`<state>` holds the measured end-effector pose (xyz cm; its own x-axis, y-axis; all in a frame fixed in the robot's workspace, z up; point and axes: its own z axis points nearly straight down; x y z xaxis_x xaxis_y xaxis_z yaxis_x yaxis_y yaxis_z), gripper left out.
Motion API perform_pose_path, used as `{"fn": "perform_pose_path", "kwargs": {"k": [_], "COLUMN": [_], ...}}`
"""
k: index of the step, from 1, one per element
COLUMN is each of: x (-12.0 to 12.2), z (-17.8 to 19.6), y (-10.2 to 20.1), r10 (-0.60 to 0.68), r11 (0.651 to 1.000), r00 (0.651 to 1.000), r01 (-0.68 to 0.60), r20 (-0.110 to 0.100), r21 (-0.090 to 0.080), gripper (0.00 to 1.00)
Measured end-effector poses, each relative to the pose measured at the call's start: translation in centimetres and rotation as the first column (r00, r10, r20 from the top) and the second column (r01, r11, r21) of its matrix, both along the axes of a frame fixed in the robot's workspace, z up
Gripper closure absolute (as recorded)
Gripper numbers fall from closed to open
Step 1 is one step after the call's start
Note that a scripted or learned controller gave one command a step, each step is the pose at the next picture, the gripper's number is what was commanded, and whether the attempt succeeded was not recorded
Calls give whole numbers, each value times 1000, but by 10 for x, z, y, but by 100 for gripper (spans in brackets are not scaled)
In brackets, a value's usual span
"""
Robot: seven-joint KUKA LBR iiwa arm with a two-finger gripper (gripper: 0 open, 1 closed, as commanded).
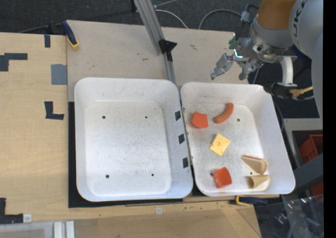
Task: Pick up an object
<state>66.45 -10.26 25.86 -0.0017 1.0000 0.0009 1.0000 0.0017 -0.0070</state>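
In the camera view, the gripper (232, 69) hangs above the tabletop (121, 53) just beyond the far edge of the right bin (278, 142), near that bin's far middle. Its fingers (220, 69) stand apart, with nothing between them. The grey arm, with its orange band (286, 1), reaches in from the upper right.

All the objects lie in the right bin. An orange-red block (199, 120) sits toward the far left part of the bin, and a curved sausage-shaped piece (224, 113) lies just right of it, the two apart. A yellow wedge (220, 144) (cheese-like in look) rests near the bin's middle. Nearer, a second red block (222, 177) sits close to the near wall. Two tan cone-shaped pieces occupy the near right corner: one (255, 163) farther back, the other (258, 181) just nearer, close together; whether they touch I cannot tell.

The left bin (84, 142) lies beside the right one, their inner rims meeting. A slanted metal rail (149, 14) crosses the far tabletop, ending at a black bracket (167, 46).
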Motion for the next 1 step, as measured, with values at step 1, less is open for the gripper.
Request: {"fn": "perform_pose_path", "kwargs": {"k": [1], "x": [1], "z": [3], "y": [0], "r10": [1], "r11": [1000], "r00": [1000], "r01": [-1], "r20": [5], "r21": [-1], "gripper": [0]}}
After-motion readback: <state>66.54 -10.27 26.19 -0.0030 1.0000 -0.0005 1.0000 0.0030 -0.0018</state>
